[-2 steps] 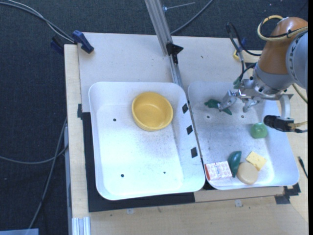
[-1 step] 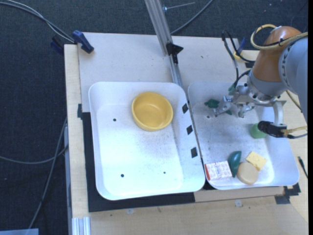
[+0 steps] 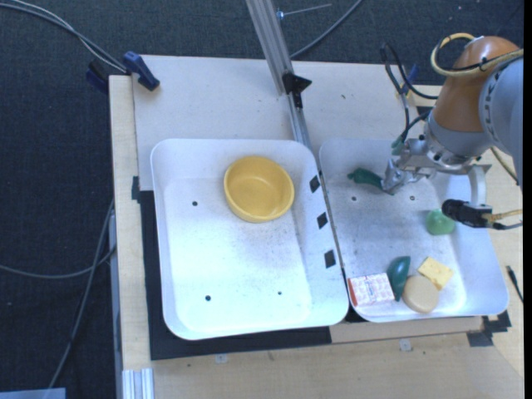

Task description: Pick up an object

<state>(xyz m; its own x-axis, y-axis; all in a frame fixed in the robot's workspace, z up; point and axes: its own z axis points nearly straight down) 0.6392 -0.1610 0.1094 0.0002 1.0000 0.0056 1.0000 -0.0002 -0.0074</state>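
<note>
The tool (image 3: 392, 181) sits low in the right bin (image 3: 366, 239) beside a dark green object (image 3: 363, 176); whether it grips it, I cannot tell; nothing lifted yet

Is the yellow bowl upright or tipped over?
Upright: the yellow bowl shows its open mouth and inner floor, sitting in the left bin.

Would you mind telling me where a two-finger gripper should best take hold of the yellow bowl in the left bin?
Probably by the rim of the yellow bowl, from straight above, one finger inside the wall: it sits upright, open side up, apart from the bin's walls.
</note>
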